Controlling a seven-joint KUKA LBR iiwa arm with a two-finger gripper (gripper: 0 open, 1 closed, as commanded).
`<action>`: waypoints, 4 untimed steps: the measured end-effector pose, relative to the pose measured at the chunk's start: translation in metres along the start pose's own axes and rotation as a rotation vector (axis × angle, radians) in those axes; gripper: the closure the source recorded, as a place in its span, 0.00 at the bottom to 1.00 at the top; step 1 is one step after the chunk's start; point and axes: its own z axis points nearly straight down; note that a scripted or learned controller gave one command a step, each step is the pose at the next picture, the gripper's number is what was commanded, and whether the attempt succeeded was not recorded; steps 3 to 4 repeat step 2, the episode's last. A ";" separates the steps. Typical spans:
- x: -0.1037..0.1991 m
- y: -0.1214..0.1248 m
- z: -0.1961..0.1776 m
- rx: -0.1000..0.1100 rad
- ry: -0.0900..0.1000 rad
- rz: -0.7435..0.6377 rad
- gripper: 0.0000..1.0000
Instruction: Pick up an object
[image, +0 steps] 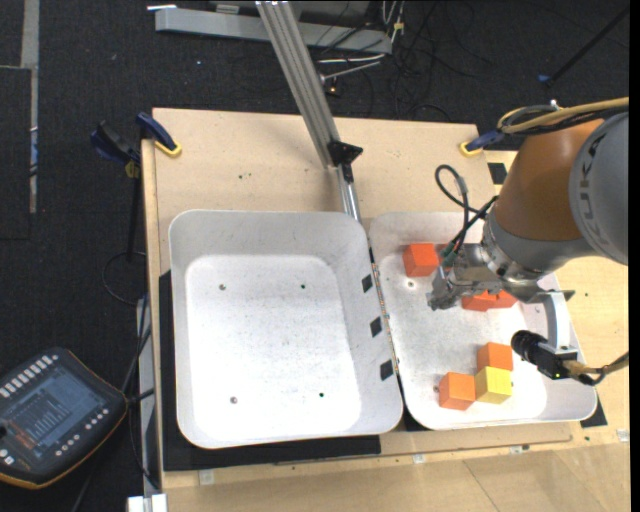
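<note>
camera view, looking down at a slant — my arm (560, 190) reaches in from the right over the right bin (420, 340), and my gripper (452, 290) hangs low above its upper half. whether it is spread or pressed together i cannot tell; the wrist hides that from above. four candidate objects lie in this bin: an orange block (421, 259) just beside the gripper toward the bin's upper left, a red-orange block (488, 298) partly under my wrist, and nearer the front edge a cluster of an orange cube (457, 390), a yellow cube (495, 384) and a second orange cube (495, 356), touching one another. the left bin (200, 300) has speckled white walls.

step in hand, as i judge it — the approach, with the gripper between the two upper blocks and nothing visibly gripped. the next move calls for centring over one block, probably the upper-left one, descending, then closing squarely across its faces.
</note>
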 end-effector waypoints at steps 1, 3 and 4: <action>0.053 0.006 -0.017 -0.003 -0.001 0.001 1.00; 0.107 0.013 -0.011 0.000 -0.001 0.001 1.00; 0.107 0.013 -0.011 0.000 -0.001 0.001 1.00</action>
